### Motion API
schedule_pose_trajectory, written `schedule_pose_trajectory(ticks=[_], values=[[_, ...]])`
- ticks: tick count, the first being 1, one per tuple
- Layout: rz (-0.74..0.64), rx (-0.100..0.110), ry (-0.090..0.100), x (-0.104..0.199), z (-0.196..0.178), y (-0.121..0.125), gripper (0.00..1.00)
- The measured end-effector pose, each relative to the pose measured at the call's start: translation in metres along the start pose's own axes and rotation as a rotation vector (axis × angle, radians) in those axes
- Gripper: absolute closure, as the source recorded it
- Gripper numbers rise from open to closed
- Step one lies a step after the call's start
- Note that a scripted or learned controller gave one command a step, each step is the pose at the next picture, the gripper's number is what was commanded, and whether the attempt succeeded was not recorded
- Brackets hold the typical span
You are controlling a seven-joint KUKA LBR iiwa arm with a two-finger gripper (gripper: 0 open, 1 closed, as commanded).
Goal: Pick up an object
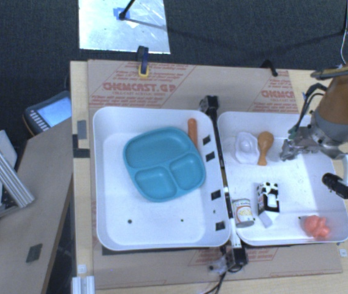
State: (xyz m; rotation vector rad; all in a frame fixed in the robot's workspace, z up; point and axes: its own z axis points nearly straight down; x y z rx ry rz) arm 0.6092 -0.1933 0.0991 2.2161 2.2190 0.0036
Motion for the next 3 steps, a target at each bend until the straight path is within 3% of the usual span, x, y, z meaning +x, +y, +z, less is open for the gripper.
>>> schedule_pose_trajectory(ticks=[2, 3], values=[[-0.004, -0.003, -0.001, -0.008, -0.120, 0.013, 1.00], [-0.005, -0.002, 0.000, -0.009, -0.168, 0.007, 1.00]])
